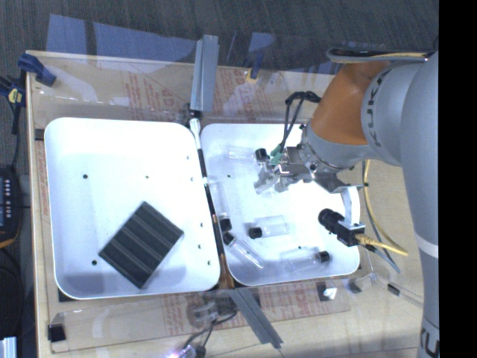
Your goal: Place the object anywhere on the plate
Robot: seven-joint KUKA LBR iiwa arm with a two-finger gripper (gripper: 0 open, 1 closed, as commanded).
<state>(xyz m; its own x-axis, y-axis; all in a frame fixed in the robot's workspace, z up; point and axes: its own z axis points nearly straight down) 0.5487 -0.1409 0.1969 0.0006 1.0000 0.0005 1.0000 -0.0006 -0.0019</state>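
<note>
Two white bins [119, 136] sit side by side. One dark ribbed plate [141, 244] lies tilted near the left bin's front edge. Three clear vials [268, 228] with black caps lie near the right bin's front edge. The claw [270, 177] hangs over that bin's middle; I cannot tell how open it is.

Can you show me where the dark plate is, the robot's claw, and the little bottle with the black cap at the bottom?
plate [141, 244]: camera view, middle of its ridged top.
claw [267, 179]: camera view, between its fingertips.
bottle [305, 257]: camera view, its clear body.
</note>
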